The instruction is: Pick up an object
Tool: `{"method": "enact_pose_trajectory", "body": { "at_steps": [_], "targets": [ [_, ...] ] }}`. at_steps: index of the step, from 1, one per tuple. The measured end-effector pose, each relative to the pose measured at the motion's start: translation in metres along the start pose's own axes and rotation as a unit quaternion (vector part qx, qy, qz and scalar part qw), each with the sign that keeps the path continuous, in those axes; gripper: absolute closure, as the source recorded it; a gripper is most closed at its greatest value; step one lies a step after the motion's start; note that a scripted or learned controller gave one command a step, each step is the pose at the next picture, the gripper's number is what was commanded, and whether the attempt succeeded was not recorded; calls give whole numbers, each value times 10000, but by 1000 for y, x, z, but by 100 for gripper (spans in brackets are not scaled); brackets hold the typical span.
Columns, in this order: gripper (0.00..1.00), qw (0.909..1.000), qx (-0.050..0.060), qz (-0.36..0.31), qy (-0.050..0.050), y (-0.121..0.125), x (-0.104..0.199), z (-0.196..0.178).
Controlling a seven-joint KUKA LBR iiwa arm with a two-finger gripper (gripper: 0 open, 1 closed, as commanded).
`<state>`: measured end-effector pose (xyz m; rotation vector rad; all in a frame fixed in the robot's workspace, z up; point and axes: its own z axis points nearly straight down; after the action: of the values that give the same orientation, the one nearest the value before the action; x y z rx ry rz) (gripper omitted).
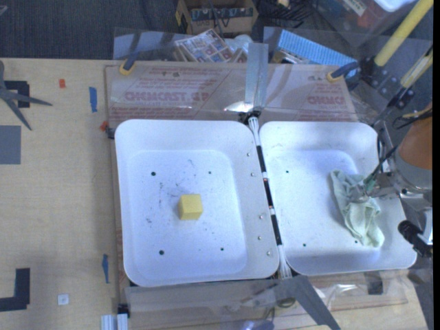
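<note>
Clear plastic wall lettered "CHEMCAST", behind yellow block and pale cloth.

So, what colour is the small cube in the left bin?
The cube is yellow, seen clearly in the camera view.

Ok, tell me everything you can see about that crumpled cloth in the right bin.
The cloth is a pale greenish-white rag, soft and thin-looking, bunched into wrinkled folds. It lies in a long heap on the floor of the right bin, near its right wall, running from mid-bin toward the front corner. The pincer is down at its upper end, seemingly touching the fabric; whether it grips any cannot be made out.
</note>
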<state>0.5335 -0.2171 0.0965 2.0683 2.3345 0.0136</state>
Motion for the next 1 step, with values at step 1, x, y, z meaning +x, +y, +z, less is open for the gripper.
{"method": "enact_pose_trajectory", "body": {
  "at_steps": [1],
  "targets": [
    [100,9814,5,1918,-8,35,8,1]
  ]
}}
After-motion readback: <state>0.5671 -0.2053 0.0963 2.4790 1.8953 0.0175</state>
